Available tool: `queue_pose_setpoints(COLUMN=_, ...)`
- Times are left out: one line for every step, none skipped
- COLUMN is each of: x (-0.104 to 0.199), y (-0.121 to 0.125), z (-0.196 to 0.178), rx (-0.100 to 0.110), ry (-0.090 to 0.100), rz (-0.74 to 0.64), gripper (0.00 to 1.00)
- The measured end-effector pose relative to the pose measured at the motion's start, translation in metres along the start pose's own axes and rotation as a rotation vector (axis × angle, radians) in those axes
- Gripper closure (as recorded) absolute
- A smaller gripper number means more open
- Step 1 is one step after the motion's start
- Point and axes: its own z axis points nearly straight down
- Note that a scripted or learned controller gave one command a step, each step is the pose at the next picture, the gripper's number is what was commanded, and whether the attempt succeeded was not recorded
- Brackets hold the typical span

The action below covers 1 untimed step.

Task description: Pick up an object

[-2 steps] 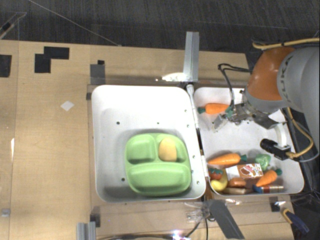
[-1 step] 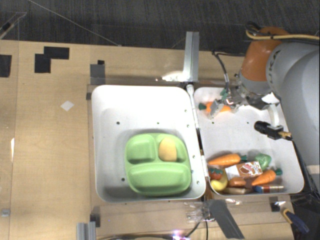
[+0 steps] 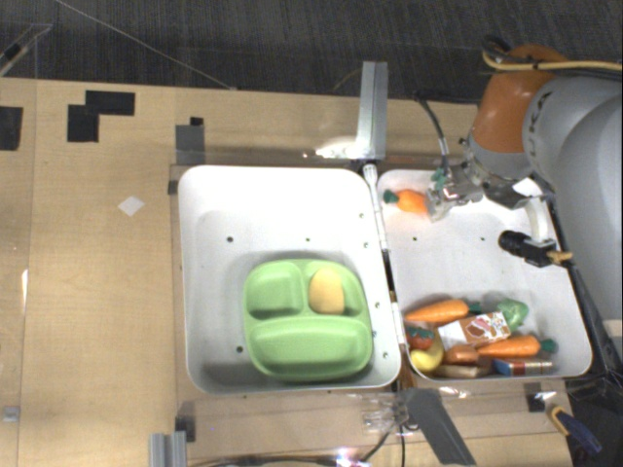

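Gripper (image 3: pixel 450 195) stands at the upper left part of the right bin (image 3: pixel 472 266), at the end of the grey arm (image 3: pixel 579 134) that comes from the right of the frame; if it is open or closed I cannot tell. Just to its left lies a small carrot (image 3: pixel 410 200), close to the bin's upper left corner; nothing is seen held. Along the lower edge of this bin is a heap of toy food: two bigger carrots (image 3: pixel 438 311), a red and white packet (image 3: pixel 477 330) and a yellow piece (image 3: pixel 425 360). In the left bin (image 3: pixel 273 212) sits a green divided plate (image 3: pixel 307 343), with a yellow oval thing (image 3: pixel 328 290) in its upper right compartment.
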Motion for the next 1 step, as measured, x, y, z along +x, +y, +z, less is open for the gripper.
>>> queue_pose_setpoints(x=0.0408, y=-0.0216, z=-0.0853, rx=-0.025, ry=-0.006, rz=0.043, gripper=1.00)
